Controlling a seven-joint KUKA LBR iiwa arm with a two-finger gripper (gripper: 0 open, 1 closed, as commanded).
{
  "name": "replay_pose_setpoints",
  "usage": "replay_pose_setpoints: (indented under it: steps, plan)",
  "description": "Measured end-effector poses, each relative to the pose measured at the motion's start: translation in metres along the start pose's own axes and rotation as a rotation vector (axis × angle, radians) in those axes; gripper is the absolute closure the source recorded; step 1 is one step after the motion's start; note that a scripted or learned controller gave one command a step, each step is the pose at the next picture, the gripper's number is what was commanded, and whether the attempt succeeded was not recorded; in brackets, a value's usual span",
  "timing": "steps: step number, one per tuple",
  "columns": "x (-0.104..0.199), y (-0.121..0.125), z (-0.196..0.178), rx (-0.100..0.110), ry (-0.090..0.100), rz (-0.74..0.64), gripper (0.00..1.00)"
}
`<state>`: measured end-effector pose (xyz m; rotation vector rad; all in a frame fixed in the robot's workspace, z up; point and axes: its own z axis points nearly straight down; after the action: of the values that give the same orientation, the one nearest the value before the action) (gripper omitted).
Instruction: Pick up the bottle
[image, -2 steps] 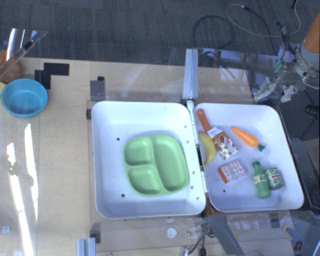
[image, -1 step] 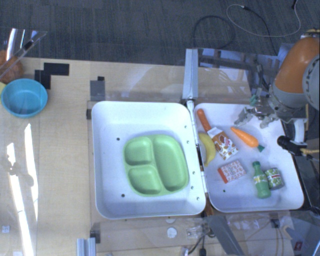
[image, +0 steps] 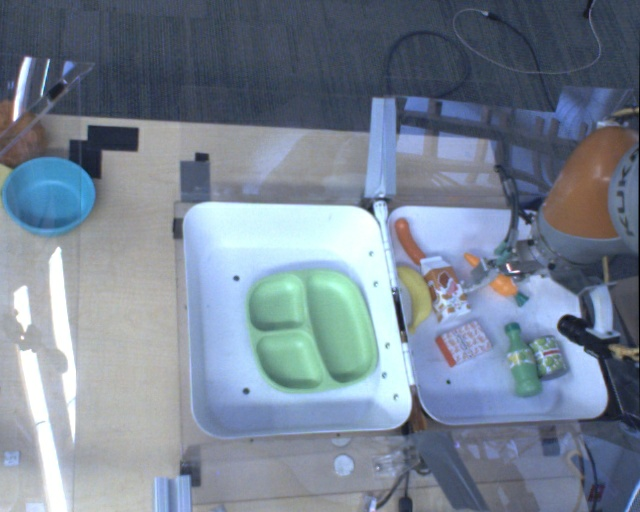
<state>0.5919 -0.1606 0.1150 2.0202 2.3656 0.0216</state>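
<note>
The bench (image: 120, 300) is pale wood and carries two white bins side by side. The left bin (image: 215, 260) holds a green tray (image: 312, 330) with three compartments, lying near its middle. The right bin (image: 560, 395) holds the smaller things. The arm (image: 590, 195) reaches in from the right, its orange band over the bin's far right corner. At the bench's left edge stands a blue bowl (image: 48, 195), well apart from both bins.

The gripper (image: 505, 265) hangs over the upper middle of the right bin, just above an orange piece (image: 504, 285); the view is too small and cluttered there to tell how it is set.

A banana (image: 413, 295) lies along the right bin's left wall. Above it a hot dog (image: 408, 240) lies tilted. Just right of the banana stands a carton (image: 446, 288), white with red print. Below it lies a box (image: 464, 342), orange-red and flat on the floor of the bin.

The bottle (image: 519, 362) is green with a yellow label, in the lower right part of the right bin, its cap pointing toward the far side. It is well apart from the gripper, nothing gripping it. A can (image: 549, 357) with a green label sits just beside it on the right, touching or nearly so.
</note>
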Motion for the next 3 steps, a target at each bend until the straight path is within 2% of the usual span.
replay_pose_setpoints:
  steps: [1,2,3]
  plan:
    - [0.018,-0.082,0.002,0.020,0.011,-0.042,0.00]
    - [0.019,-0.076,-0.010,0.008,0.008,-0.046,1.00]
    - [0.062,0.041,0.026,0.019,0.014,-0.046,1.00]
